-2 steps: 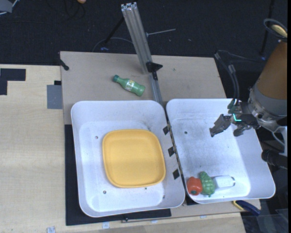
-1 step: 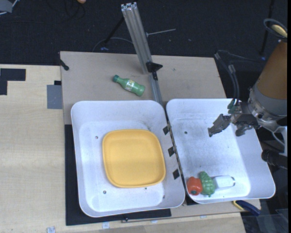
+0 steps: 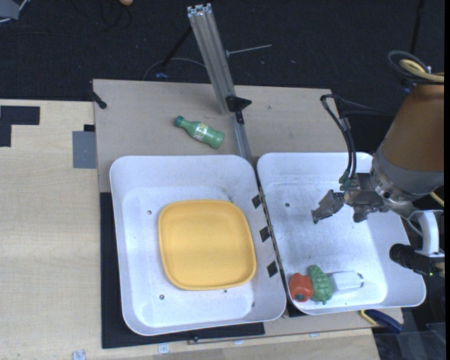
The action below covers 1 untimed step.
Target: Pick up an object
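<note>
From above, two white bins sit side by side on the bench. The right bin (image 3: pixel 300 186) holds a small bunch of things near its front edge: a red thing (image 3: pixel 301 286), a bumpy green thing (image 3: pixel 321 284) and a clear plastic piece (image 3: pixel 346 280). They touch each other and make a short row. The row's long way runs left to right, along the front wall of the bin, with the red end toward the middle divider. The rest of that bin's floor is bare, smooth and white, so there is open room behind the row.

The gripper (image 3: pixel 334 206) hangs over the middle of the right bin, well apart from the row. Its dark fingers are spread and nothing is between them. The grey arm comes in from the right, with its orange band (image 3: pixel 420 126) above.

The left bin (image 3: pixel 135 178) holds a yellow plate (image 3: pixel 206 243). The plate is flat, smooth and square with round corners. It lies in the middle with white floor all around it.

A little green bottle (image 3: pixel 199 131) lies on its side on the brown board behind the left bin. Its cap points to the left. A silver metal bar (image 3: pixel 214 55) leans up behind the bins.
</note>
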### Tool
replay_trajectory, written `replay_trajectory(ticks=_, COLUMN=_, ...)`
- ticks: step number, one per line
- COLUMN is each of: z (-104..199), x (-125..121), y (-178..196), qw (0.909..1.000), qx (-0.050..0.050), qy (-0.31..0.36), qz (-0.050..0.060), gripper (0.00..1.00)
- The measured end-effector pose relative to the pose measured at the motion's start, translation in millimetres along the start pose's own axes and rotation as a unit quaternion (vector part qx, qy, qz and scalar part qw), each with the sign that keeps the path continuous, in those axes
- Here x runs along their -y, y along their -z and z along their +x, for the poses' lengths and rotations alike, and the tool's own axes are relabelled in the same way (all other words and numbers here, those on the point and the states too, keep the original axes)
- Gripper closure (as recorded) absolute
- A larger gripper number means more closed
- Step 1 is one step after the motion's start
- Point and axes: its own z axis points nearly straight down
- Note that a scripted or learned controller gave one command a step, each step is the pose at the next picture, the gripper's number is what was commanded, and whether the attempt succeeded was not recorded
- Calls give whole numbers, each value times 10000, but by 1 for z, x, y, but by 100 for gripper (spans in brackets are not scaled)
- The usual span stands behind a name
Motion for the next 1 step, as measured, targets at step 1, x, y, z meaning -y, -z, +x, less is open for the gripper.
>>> replay_trajectory(ticks=1, z=9, x=-4, y=-57, qw=10000, qx=-3, qy=1, qz=12, gripper=0)
